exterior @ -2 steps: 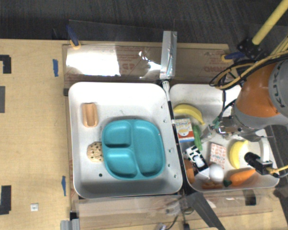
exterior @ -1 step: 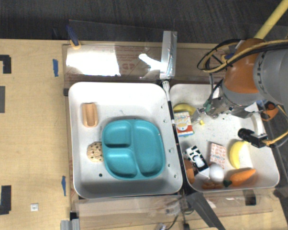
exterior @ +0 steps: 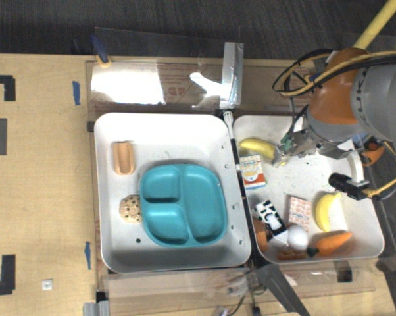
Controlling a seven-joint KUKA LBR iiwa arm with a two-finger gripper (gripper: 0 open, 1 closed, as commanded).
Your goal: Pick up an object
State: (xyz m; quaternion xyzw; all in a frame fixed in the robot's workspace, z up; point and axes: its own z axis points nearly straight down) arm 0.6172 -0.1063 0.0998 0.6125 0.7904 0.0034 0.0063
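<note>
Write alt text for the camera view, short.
Seen from above, the grey arm's gripper hangs low in the right bin beside a banana, with a small carton, a carrot and other toy foods nearby. The left bin holds a teal divided tray, a hot dog and a cookie.

No text, brand or number can be read anywhere. The small carton (exterior: 252, 172) by the wall between the bins carries orange and white print with a dark patch, too small to make out. The flat packet (exterior: 299, 211) in the right bin has a red-and-white pattern, perhaps lettering, but it is blurred. The black-and-white item (exterior: 269, 216) beside it shows white marks on black that cannot be told as letters. A faint reddish print shows on the clear sheet (exterior: 178, 91) behind the left bin, unreadable under the glare. The black marks (exterior: 4, 87) on the surface at far left are plain shapes, not writing.
</note>
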